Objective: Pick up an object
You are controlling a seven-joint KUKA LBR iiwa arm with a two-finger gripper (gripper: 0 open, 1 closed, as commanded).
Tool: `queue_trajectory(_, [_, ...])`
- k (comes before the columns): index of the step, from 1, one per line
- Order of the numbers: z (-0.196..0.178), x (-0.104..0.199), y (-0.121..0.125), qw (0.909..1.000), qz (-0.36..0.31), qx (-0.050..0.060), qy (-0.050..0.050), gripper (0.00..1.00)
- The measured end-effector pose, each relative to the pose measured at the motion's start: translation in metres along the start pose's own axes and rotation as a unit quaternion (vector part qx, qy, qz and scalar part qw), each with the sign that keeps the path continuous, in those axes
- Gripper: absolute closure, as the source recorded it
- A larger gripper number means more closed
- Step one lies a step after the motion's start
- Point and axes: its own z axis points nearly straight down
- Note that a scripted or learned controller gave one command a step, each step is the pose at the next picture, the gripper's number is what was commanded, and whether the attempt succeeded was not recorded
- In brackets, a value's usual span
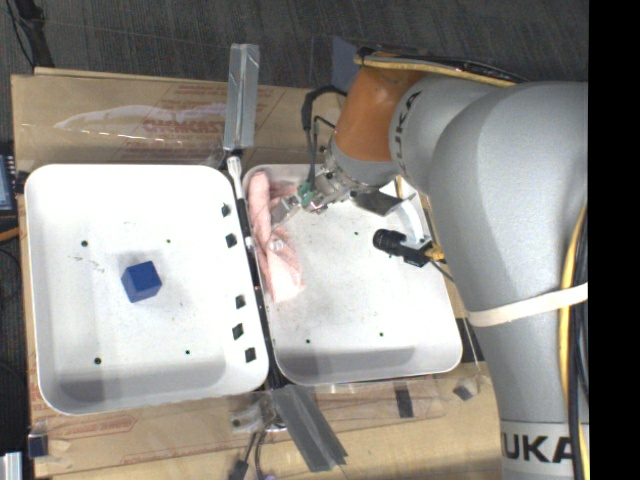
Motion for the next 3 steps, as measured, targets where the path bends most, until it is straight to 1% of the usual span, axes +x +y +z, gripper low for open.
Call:
queue_trajectory(1, [-0.013, 0.016, -0.053, 0.9996, 0.028, 0.001, 0.001, 0.0])
queue_trajectory(2, [0.002, -0.006, -0.003, 0.9994, 0.034, 0.0, 0.001, 0.0])
queue_trajectory(3, [0.001, 0.027, -0.064, 1.0, 0.0, 0.0, 0.0, 0.0])
